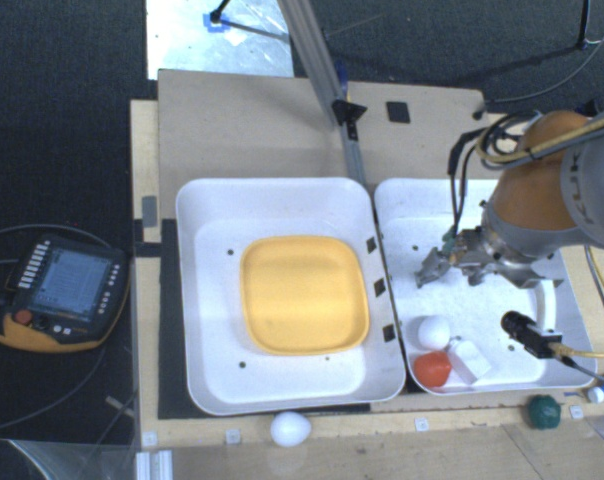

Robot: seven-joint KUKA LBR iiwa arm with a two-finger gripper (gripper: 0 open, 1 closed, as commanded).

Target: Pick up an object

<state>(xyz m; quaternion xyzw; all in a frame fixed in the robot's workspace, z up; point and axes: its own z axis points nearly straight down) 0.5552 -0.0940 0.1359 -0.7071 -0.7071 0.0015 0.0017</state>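
Looking down on a yellow plate (304, 293), lying flat in the middle of the left bin (207, 368). Taking that plate as the mark for everything else.

Finding the gripper (444, 265) well to the right of the plate, past the divide between the bins, hanging over the bare floor of the right bin (407, 218). Not managing to tell how far open it is: too small and too dark against the wrist. Seeing nothing gripped in it and nothing touching it. Noting the grey arm (582, 183) with its orange band (532, 183) reaching in further right of the plate.

Spotting the things for picking to the right of the plate's lower right corner, bunched in the near corner of the right bin: a white ball (434, 331), a red object (432, 369) just below it and seeming to touch it, and a small white block (467, 360) right beside both. Placing all three lower than the gripper and clear of it.

Noticing a white egg (290, 428) below the plate, outside the bins on the bench edge. Noticing a green ball (543, 411) far to the plate's lower right, also outside the bins. Marking a handheld control pendant (62, 293) well to the left of the plate, off the bench.
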